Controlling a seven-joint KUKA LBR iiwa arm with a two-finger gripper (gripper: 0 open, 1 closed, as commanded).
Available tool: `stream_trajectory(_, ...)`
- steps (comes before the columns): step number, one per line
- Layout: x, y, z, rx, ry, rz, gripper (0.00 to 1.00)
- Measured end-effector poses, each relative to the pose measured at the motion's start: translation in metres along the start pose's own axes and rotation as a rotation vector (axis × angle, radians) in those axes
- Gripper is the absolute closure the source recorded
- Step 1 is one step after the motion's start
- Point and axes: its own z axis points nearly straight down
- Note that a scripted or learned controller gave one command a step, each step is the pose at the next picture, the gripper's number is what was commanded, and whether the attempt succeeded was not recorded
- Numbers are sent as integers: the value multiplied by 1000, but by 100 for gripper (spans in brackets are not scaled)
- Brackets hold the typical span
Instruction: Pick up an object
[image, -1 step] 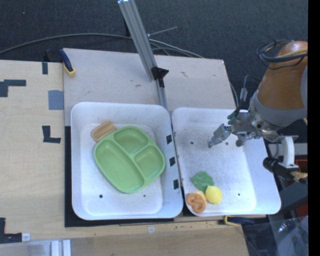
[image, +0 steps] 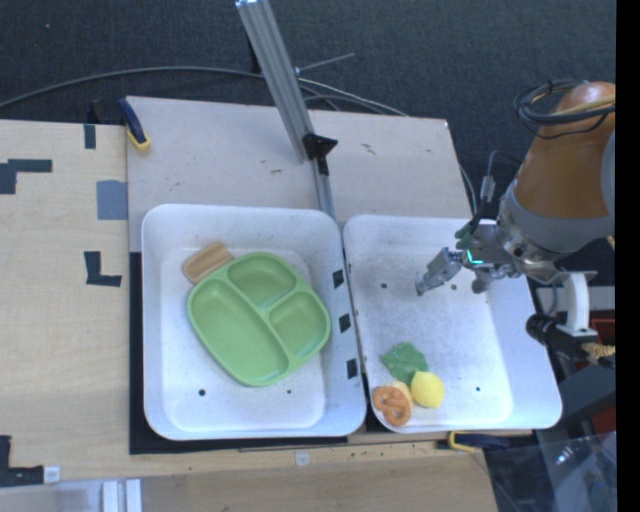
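Lemon (image: 428, 389), the yellow toy fruit, lies at the lower edge of the right bin (image: 520, 390), in the lower middle of the frame. It touches a green leaf-like piece (image: 403, 358) just above it and an orange pretzel-like piece (image: 392, 403) at its left. The three things sit as one cluster against the bin's low wall, prob. because loose items gather at the rim; any of them can serve as the object to pick.

The gripper (image: 452, 272) is in the right-centre of the frame, over the upper part of the same bin, well apart from the cluster. One finger (image: 436, 273) points to the left and down. No object is seen btw. the fingers, so it holds nothing; how wide it is open I cannot tell from this angle.

The left bin (image: 160, 300) carries a green divided tray (image: 258, 317) and a tan block (image: 207, 261) touching the tray's upper left edge.

My judgement: the pick is not yet begun, since the arm must first travel toward the lower edge. The crowding of the 3 items could make a clean grasp difficult.
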Motion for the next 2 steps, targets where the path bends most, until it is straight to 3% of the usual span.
stream_trajectory(2,4,-6,126,8,0,1,0)
